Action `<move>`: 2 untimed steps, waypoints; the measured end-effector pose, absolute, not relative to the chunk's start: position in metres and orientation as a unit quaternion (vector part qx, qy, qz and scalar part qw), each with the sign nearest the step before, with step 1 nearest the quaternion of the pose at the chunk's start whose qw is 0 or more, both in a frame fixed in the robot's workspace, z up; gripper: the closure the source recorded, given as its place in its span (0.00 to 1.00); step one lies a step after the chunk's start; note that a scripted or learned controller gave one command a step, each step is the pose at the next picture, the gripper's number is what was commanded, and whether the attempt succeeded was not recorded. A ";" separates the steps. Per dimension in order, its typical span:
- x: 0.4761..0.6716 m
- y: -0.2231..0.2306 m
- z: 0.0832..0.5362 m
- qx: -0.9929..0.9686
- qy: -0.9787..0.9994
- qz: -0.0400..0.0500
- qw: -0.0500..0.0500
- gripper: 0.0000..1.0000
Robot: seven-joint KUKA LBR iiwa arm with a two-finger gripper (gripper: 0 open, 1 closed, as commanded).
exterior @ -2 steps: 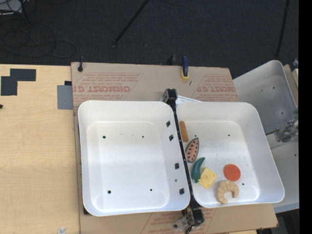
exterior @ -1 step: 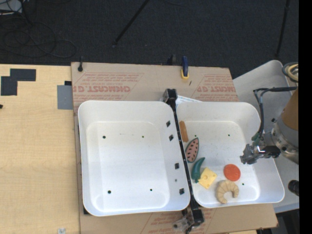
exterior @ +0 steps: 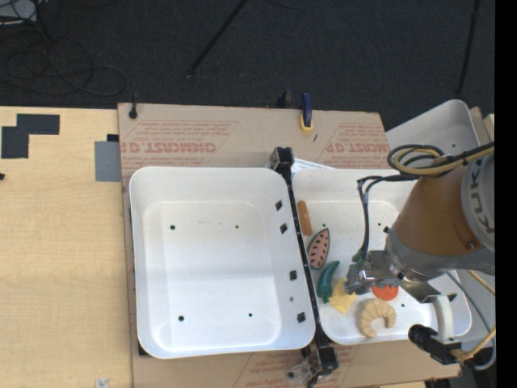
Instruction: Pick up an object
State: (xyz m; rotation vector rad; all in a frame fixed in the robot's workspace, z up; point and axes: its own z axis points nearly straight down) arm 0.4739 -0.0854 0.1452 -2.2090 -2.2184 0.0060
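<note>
Wooden surface, two white bins. Gripper low in right bin, beside croissant; fingers' state unclear. Nothing visibly lifted; pick not yet done.

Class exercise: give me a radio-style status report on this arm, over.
Gripper low in right bin, above yellow piece. Nothing visibly held. Croissant, green toy crowd close.

Dark carpeted floor stretches behind, crossed by loose black cables. A pale wooden table carries a brown printed cardboard sheet, pinned by a blue-and-yellow clamp.
</note>
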 end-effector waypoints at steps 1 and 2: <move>0.477 -0.083 0.091 -0.707 -0.707 -0.002 0.002 1.00; 0.557 -0.083 0.093 -0.706 -0.708 -0.003 -0.005 1.00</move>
